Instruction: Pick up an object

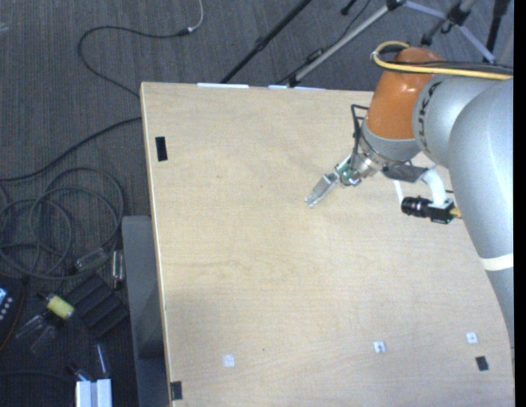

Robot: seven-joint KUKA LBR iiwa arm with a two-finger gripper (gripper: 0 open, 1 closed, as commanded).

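My gripper [324,190] hangs from the grey arm [467,134], below its orange band [397,100], over the right middle of a pale wooden bench top [271,261]. It points down and to the left, close to the board. The wood right under and around it is bare. The gripper is small and slender here, and its tip blurs against the wood.
The bench top carries small black marks [161,148] near its corners and tiny white tags [379,347] near the front. A black part [426,208] sticks out of the wrist. Cables [51,219] and tools lie on the dark floor to the left. Tripod legs [390,7] stand behind.
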